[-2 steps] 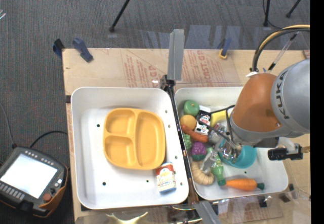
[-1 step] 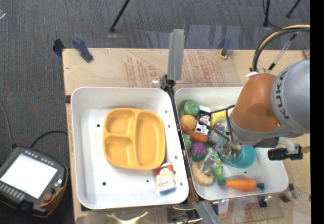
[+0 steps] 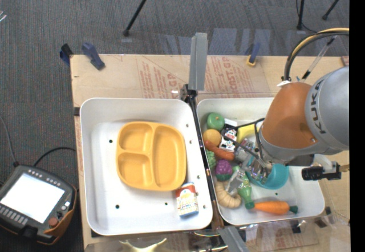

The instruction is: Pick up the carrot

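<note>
Carrot (image 3: 272, 207) – orange w/ green top, lying flat, right bin; pincer (image 3: 255, 172) state – can't tell.

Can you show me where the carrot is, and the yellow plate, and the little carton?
carrot (image 3: 271, 207): camera view, middle of its orange body.
yellow plate (image 3: 152, 155): camera view, its central divider.
little carton (image 3: 187, 200): camera view, its front face.

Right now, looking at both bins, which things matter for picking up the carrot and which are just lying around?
For the job:
carrot, front of the right bin
gripper, over that bin's clutter

Just lying about:
yellow divided plate in the left bin
small carton
teal bowl
purple grapes
green apple
</note>
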`<state>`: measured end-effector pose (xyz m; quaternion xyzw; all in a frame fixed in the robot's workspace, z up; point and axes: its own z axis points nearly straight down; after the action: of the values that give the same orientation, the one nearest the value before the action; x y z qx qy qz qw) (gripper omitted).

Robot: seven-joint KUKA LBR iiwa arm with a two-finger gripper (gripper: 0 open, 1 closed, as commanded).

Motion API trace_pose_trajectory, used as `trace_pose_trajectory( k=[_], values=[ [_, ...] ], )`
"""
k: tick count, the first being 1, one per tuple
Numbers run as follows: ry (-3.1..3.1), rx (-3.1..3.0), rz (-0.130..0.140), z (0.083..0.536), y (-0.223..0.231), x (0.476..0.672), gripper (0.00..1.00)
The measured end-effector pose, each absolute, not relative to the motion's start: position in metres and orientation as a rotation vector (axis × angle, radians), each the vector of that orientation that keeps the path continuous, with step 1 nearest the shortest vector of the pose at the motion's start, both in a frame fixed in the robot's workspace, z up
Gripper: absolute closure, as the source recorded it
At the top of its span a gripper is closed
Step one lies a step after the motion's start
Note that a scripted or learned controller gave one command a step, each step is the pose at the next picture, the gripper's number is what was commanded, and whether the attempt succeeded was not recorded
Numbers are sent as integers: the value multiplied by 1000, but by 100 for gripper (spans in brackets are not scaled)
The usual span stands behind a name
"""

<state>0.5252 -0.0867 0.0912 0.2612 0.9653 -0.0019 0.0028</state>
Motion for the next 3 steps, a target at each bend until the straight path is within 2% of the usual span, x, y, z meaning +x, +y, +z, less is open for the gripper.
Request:
trace_pose_trajectory(
  k=[1, 2, 3],
  values=[
    [3027, 819, -6, 91, -87, 525, 0],
    [2972, 985, -3, 92, -86, 604, 0],
    [2699, 1611, -1, 88, -128, 559, 0]
  ],
)
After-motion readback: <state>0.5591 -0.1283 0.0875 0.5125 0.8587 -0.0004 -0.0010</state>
